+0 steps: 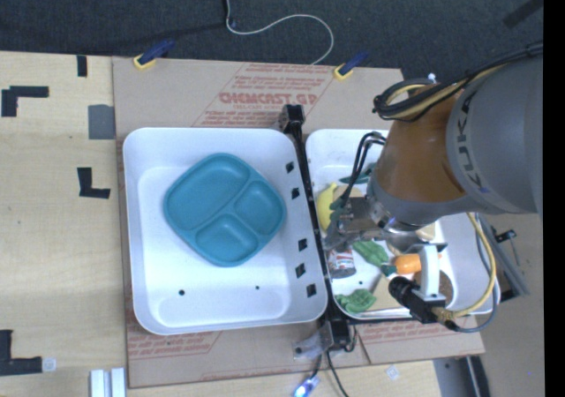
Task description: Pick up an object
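Presently, the candidate objects lie crowded in the right bin (340, 141): a yellow item (327, 198) near the divider, a green leafy piece (371, 253) beside an orange item (406, 263), a second green piece (357, 301) at the near rim, and a small red-and-white item (341, 263) close to the divider. The gripper (346, 226) sits low over this cluster, just beside the yellow item; whether it is apart or closed cannot be told. The arm (441, 153) covers much of that bin. The left bin (146, 236) holds a blue divided plate (225, 207).
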`<action>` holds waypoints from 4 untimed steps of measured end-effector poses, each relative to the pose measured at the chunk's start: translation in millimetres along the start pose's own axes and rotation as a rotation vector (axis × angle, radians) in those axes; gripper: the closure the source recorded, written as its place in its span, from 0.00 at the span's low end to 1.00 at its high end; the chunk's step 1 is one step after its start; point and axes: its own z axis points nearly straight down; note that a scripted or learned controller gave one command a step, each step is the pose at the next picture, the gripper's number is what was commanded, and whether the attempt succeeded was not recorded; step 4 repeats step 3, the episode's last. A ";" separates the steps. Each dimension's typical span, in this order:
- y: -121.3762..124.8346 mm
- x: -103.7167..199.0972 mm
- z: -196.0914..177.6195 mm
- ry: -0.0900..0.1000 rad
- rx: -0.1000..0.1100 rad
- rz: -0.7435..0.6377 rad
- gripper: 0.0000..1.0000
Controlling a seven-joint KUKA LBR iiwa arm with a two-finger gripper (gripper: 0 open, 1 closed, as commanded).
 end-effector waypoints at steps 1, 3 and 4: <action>58.3 67.6 9.7 0.000 -0.006 -0.006 1.00; 0.5 84.6 -213.1 0.001 -0.014 0.001 1.00; 0.5 84.6 -213.1 0.001 -0.014 0.001 1.00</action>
